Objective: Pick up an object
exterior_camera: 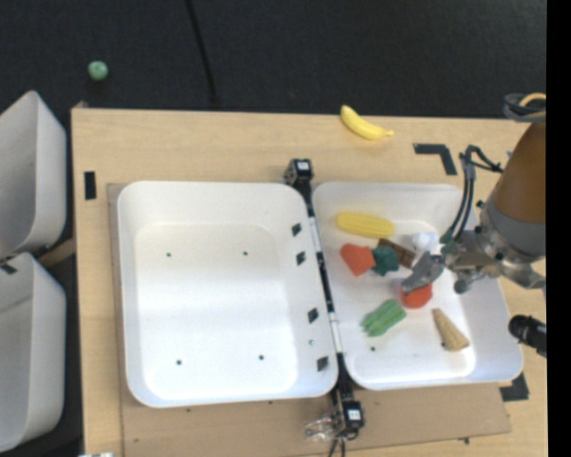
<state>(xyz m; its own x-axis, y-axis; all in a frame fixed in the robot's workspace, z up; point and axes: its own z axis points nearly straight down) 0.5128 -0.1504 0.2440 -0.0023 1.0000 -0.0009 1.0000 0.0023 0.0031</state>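
Several toys crowd the right bin [485,365]; the hand [424,272] hangs directly over a red piece [417,297], though its opening can't be judged. Best to descend straight, avoiding the green toy [383,318] just beside it.

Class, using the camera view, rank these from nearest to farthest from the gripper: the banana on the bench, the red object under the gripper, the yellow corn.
1. Red object, directly beneath the gripper.
2. Yellow corn, toward the bin's back.
3. Banana, outside the bins.
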